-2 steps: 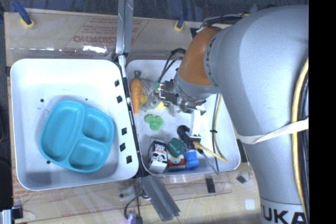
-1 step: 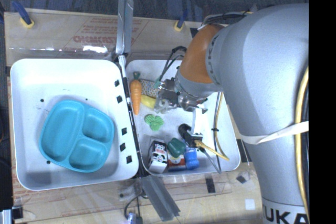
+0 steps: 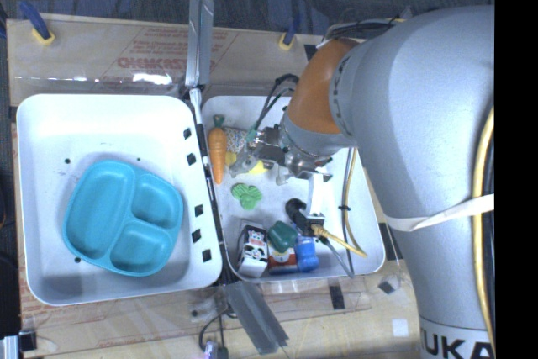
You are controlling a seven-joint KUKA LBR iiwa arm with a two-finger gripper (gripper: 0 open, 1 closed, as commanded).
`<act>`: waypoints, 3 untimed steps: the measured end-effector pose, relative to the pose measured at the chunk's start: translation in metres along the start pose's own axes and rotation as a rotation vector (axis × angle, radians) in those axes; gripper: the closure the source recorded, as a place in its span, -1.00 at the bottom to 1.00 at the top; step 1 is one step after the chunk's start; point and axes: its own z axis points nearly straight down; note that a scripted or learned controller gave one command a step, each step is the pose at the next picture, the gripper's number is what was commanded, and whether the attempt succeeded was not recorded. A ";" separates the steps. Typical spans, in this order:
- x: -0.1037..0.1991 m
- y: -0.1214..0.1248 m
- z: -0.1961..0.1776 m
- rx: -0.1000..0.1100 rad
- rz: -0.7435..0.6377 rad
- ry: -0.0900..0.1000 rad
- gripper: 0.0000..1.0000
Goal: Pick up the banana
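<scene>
In right bin [image 3: 370, 241], gripper [image 3: 267, 154] low beside carrot [image 3: 218, 154], over banana [image 3: 255, 168].

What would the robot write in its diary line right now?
task: banana | gripper over banana, right bin | carrot beside | plate left bin

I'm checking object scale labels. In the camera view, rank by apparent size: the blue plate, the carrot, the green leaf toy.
Largest to smallest:
1. blue plate
2. carrot
3. green leaf toy
</scene>
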 end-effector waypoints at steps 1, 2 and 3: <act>0.001 0.000 -0.010 0.002 -0.006 0.000 1.00; 0.001 0.000 -0.010 0.002 -0.006 0.000 -1.00; 0.001 0.000 -0.019 0.003 -0.012 0.001 1.00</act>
